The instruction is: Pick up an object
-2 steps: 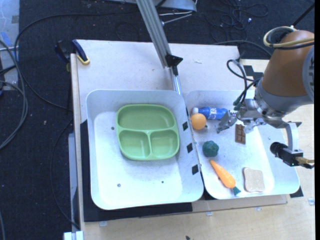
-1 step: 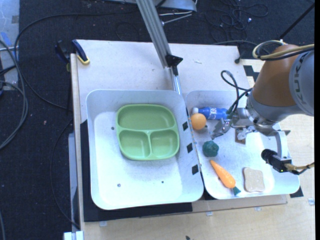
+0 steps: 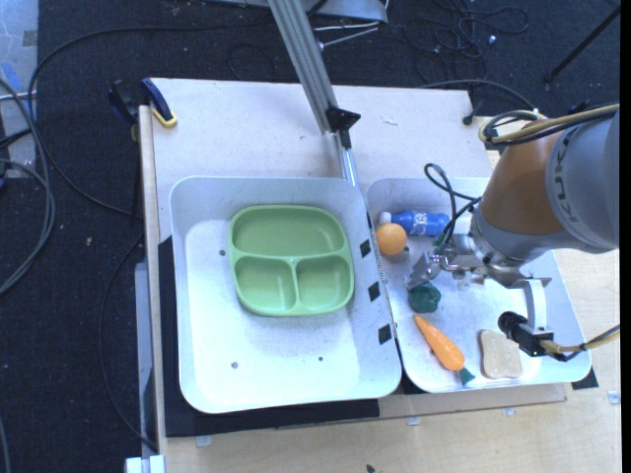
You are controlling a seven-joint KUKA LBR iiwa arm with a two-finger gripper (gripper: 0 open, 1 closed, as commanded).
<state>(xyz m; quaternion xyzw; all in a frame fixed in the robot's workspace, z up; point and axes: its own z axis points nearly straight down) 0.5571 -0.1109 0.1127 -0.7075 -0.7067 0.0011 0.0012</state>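
The right bin [image 3: 564,308] holds several small items. A dark green lump [image 3: 426,299] lies near its middle, and my gripper [image 3: 431,272] hangs just above it, at its upper edge. An orange ball [image 3: 391,238] sits to the gripper's upper left, beside a blue bottle [image 3: 420,223] lying flat. A toy carrot [image 3: 440,343] lies below the green lump. A tan slice of bread [image 3: 500,354] rests at the bin's lower right. The arm's grey and orange wrist [image 3: 537,200] covers the bin's upper right part.
The left bin [image 3: 222,363] carries a green divided plate [image 3: 292,260]. A slanted metal pole [image 3: 306,52] comes down from the top to the seam between the bins. Black cables [image 3: 449,190] loop by the wrist.
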